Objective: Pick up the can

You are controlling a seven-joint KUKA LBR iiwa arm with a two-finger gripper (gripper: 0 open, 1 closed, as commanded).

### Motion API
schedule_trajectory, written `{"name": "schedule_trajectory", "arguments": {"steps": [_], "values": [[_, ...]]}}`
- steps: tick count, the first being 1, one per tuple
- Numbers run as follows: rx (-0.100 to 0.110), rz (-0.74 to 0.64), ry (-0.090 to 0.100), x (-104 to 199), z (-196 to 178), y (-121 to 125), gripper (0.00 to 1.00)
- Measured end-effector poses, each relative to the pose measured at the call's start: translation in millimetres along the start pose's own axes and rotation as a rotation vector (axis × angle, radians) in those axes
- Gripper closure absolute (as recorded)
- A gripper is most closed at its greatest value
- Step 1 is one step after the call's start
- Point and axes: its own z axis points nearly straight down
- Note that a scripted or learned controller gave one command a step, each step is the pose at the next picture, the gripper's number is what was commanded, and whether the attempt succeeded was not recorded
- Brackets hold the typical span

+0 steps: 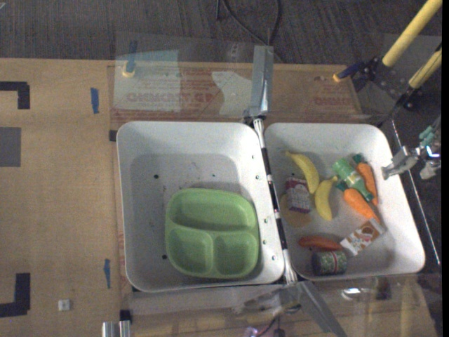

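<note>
The can (330, 262) is small and dark, with a green and red label. It lies on its side near the front wall of the right bin (410, 255). My gripper (401, 163) hangs at the right bin's right rim, far back and to the right of the can. It is well apart from the can, and nothing shows in its grasp.
Near the can lie a red pepper (319, 243) and a small carton (363, 237). Further back are two bananas (316, 181), carrots (360, 202), a green bottle (349, 174) and a purple-labelled jar (298, 195). The left bin holds a green divided plate (210, 234).
</note>
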Motion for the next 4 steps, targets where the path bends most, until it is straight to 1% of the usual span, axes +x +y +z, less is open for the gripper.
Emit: {"name": "schedule_trajectory", "arguments": {"steps": [1, 2, 3, 4], "values": [[0.0, -0.28, 0.002, 92, 147, 4, 0.0], [-0.008, -0.435, -0.003, 71, 183, 73, 0.0], [-0.004, -0.646, -0.002, 51, -31, 67, 0.0], [-0.002, -0.831, 0.0, 66, -48, 46, 0.0]]}}
